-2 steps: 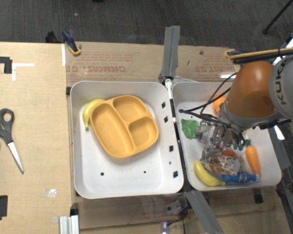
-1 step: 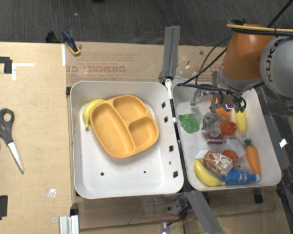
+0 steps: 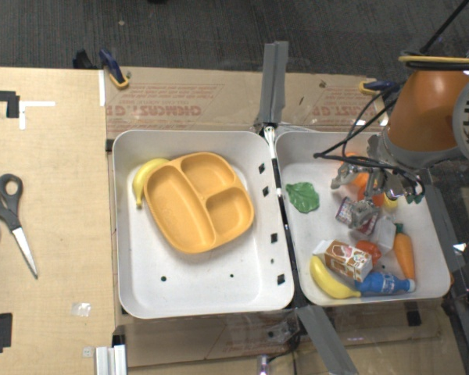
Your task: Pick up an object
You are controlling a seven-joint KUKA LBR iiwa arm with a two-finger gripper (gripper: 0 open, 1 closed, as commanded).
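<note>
My gripper (image 3: 373, 187) hangs low over the upper right part of the right bin (image 3: 297, 233), under the arm's orange band (image 3: 428, 112). Directly beneath it lie a crumpled purple and silver packet (image 3: 358, 214) and a small orange item (image 3: 362, 182), partly hidden by the gripper body. Nothing is visibly held. Left of these sits a green leafy toy (image 3: 302, 197). Along the bin's near side rest a yellow banana (image 3: 331, 281), a brown carton (image 3: 349, 260), a blue bottle (image 3: 385, 285) and a carrot (image 3: 404, 255).
The left bin (image 3: 195, 287) holds a yellow divided plate (image 3: 199, 201) with a second banana (image 3: 144, 180) tucked at its left rim. Scissors (image 3: 12, 221) lie on the wooden bench far left. A blue clamp (image 3: 113, 69) sits at the back.
</note>
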